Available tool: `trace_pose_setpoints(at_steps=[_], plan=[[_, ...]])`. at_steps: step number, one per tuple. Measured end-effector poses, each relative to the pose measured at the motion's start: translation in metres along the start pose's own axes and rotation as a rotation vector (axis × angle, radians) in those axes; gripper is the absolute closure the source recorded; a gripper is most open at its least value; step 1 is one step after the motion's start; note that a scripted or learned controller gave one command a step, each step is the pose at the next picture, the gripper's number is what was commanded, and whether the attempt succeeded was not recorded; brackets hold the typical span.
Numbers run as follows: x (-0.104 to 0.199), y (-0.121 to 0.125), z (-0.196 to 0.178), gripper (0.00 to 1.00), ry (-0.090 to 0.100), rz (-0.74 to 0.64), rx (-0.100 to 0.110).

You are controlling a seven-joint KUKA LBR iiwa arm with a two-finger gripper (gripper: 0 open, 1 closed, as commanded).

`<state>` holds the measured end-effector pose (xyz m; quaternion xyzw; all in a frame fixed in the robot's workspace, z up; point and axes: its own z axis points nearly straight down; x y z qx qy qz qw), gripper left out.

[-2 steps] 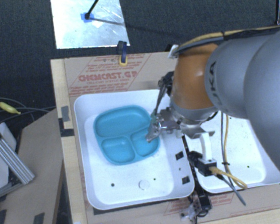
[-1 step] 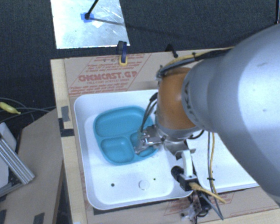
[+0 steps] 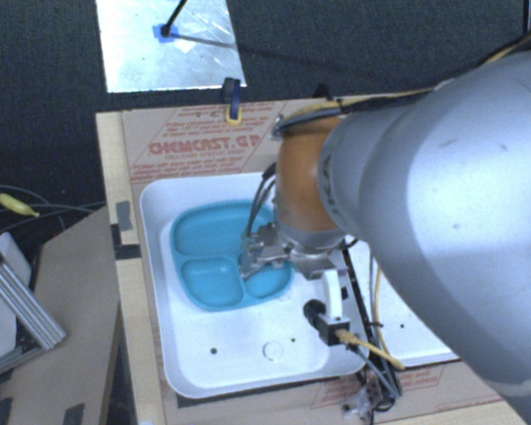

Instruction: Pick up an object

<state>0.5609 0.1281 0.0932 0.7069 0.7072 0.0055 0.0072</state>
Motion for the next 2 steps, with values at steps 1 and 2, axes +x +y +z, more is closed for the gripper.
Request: trace_pose_setpoints(at_steps=[1, 2], plan=[[-0.002, -0.003, -0.006, 1.0, -0.001, 0.004, 0.008], [-0.035, 0.034, -0.117, 1.0, 0.002, 0.001, 0.007]])
